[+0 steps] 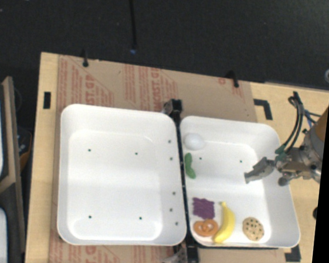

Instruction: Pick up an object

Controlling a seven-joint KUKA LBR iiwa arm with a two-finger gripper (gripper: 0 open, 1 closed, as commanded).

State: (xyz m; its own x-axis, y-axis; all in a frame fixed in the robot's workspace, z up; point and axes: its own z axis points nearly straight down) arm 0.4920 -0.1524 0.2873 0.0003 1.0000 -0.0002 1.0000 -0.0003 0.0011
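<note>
**Camera view: gripper over right bin, nothing held**

Camera view showed the gripper [261, 170] low over the right bin [275, 199], toward its right wall, with one grey finger visible; whether it stood open or closed could not be told. No object was between its fingers. Objects lay apart from it: a white egg [194, 141] and green pickle [190, 165] near the divider; purple block [203, 207], pretzel [205, 227], banana [226, 223] and cookie [252, 228] along the front. Judged step: approach. Next move calls for positioning above one object and descending.
</note>
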